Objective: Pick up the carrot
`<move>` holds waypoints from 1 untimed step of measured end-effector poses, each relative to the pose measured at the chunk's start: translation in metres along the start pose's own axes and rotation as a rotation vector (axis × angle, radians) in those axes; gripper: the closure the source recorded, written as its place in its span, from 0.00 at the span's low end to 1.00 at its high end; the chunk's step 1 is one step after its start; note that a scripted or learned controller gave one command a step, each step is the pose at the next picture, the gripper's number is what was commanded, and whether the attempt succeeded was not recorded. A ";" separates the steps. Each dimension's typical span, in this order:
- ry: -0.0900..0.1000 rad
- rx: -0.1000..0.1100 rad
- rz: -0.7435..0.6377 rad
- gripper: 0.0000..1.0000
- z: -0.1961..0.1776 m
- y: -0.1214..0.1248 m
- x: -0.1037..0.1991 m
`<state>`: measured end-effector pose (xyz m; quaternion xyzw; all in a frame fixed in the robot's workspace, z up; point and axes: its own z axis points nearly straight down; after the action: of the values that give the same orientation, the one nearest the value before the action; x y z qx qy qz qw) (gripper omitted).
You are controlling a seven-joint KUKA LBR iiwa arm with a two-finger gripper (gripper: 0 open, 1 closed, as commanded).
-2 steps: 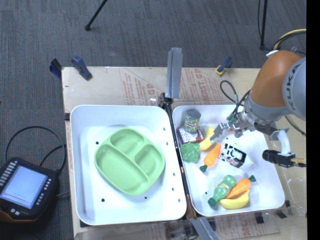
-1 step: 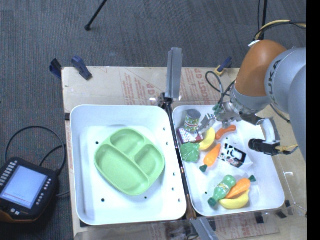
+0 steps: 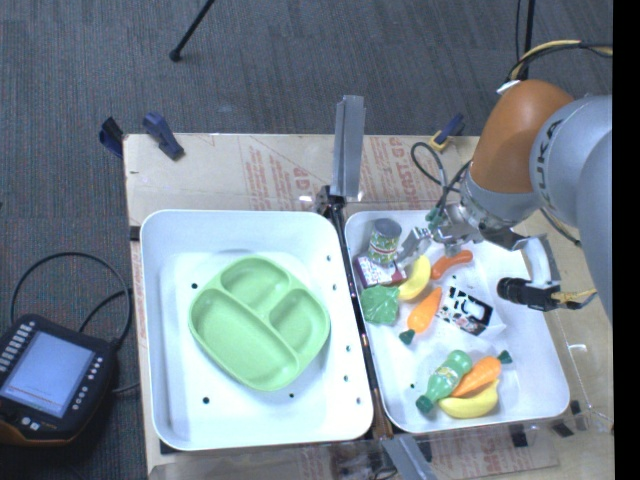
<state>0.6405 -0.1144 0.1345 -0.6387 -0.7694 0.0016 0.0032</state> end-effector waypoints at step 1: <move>-0.001 -0.005 0.020 0.00 0.035 -0.092 0.022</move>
<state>0.5461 -0.1092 0.0998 -0.6463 -0.7631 0.0000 0.0010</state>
